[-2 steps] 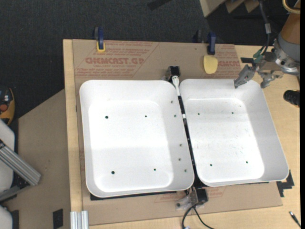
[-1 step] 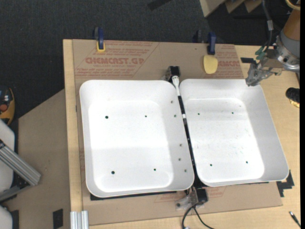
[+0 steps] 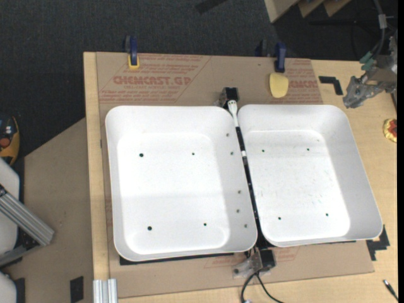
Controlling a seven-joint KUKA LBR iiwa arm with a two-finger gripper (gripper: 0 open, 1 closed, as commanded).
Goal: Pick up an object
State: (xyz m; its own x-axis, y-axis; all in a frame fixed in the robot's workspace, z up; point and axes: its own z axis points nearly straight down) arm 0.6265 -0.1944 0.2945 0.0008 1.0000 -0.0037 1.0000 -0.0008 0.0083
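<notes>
Two shallow white plastic bins sit side by side on a brown cardboard-covered tabletop (image 3: 158, 74). The left bin (image 3: 120, 169) and the right bin (image 3: 353, 169) almost touch in the middle, where a thin black strip (image 3: 243, 163) runs between them. Small dark dots mark the floor of each bin. No object to pick up can be seen in either bin. Two blue clamps (image 3: 132, 48) (image 3: 279, 55) hold the far edge of the cardboard. A small pale yellow thing (image 3: 278, 84) lies on the cardboard just past the right bin. The grey tool (image 3: 361, 88) hangs at the far right, beyond the right bin's corner, and holds nothing.
</notes>
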